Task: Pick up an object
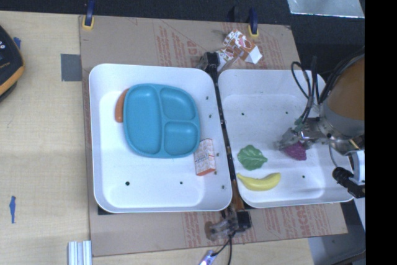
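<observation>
On the far left of the bench, a black and orange device (pixel 8 69) sits at the frame edge, and a grey tape patch (pixel 71 67) lies just outside the left bin (pixel 105 152). Inside that bin, a blue divided plate (pixel 162 120) rests in the upper half, covering most of an orange hot-dog-like toy (pixel 119 107) whose long axis runs up and down the view along the plate's left rim. Just below and right of the plate, a small printed packet (pixel 205 157) lies against the bin's right wall, its long side also running roughly up and down.

Above the seam between the bins, a crumpled red and white wrapper (pixel 240 48) sits on the cardboard.

In the right bin (pixel 260 87), a green leafy toy (pixel 252 157) lies near the left wall, and just below it a yellow banana (pixel 259 181) lies with its long axis roughly left to right, ends curling slightly upward. Further right, a purple toy (pixel 296 150), perhaps a bunch of grapes, sits at the tips of the gripper (pixel 295 139). The gripper reaches in from the right, touching or just above the purple toy; how far apart its tips stand cannot be told, nor whether the toy is gripped.
</observation>
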`<state>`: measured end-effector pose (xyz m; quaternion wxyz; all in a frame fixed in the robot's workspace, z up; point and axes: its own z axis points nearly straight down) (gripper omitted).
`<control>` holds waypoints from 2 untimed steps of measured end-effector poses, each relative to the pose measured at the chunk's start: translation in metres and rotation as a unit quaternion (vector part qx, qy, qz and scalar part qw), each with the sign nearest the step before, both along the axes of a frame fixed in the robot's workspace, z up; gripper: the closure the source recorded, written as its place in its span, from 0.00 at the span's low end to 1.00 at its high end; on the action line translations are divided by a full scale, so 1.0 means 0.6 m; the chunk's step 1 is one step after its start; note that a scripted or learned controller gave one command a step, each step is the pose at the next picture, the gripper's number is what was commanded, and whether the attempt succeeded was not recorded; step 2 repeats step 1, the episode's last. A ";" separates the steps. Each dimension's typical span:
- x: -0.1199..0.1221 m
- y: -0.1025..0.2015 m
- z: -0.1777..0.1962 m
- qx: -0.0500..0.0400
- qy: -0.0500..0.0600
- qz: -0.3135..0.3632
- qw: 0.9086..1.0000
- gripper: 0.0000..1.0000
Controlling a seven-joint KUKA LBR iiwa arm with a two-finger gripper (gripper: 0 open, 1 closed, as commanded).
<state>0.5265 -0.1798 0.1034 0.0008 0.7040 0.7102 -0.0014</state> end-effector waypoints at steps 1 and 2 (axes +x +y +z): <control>0.069 0.150 0.148 0.002 0.001 -0.001 1.000 1.00; 0.069 0.150 0.148 0.002 0.001 -0.001 1.000 1.00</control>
